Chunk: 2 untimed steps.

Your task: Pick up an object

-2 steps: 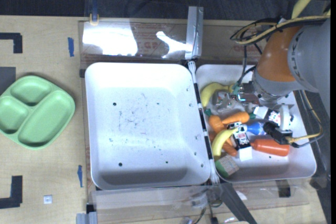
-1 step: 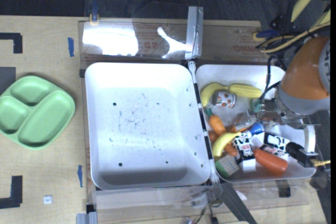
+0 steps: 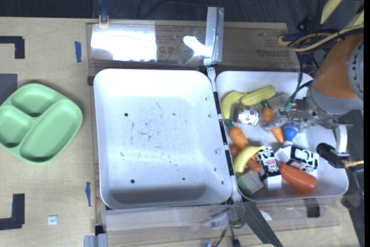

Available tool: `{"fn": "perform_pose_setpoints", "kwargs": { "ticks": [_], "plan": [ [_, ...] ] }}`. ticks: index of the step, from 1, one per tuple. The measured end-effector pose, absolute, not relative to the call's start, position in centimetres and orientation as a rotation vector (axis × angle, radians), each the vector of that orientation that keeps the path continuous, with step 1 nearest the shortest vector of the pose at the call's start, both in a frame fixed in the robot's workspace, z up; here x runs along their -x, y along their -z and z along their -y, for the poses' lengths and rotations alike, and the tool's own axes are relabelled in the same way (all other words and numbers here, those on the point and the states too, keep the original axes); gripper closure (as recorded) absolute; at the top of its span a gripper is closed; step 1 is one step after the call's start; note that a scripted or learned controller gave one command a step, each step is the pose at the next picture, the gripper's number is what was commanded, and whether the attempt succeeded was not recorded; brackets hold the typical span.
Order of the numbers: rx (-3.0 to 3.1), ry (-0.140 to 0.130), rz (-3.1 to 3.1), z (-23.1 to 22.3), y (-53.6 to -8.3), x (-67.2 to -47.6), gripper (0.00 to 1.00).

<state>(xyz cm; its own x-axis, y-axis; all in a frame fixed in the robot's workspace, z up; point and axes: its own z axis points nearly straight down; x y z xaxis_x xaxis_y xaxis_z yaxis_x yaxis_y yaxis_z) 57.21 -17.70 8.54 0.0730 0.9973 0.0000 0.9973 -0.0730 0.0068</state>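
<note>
The right bin [image 3: 332,185] holds a heap of toy items. Two yellow bananas [image 3: 250,96] lie at its back, and a third banana [image 3: 245,157] is near the front left. Around them are orange carrots [image 3: 238,137], a white can with a red mark [image 3: 247,117], two black-and-white cow-patterned blocks [image 3: 304,158], a red-orange piece [image 3: 299,179] and a grey block [image 3: 251,183]. My gripper [image 3: 287,114] reaches in from the right and hangs low over the middle of the heap, just above a small blue object [image 3: 289,132] and a carrot [image 3: 277,135].
The left bin [image 3: 115,87] is beside the right one, with a raised divider between them. A green sectioned plate [image 3: 38,122] lies on the bench at far left. Clear plastic panels stand behind the bins. The arm's orange band [image 3: 338,72] hangs over the right bin's back right corner.
</note>
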Motion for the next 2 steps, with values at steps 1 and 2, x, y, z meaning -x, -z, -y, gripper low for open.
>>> {"fn": "perform_pose_setpoints", "kwargs": {
  "ticks": [1,2],
  "plan": [
    [-2.549,-0.007,-1.830,16.9,-8.5,-55.6,0.00],
    [-2.350,0.000,-2.077,15.5,-8.5,-59.9,0.00]
  ]
}}
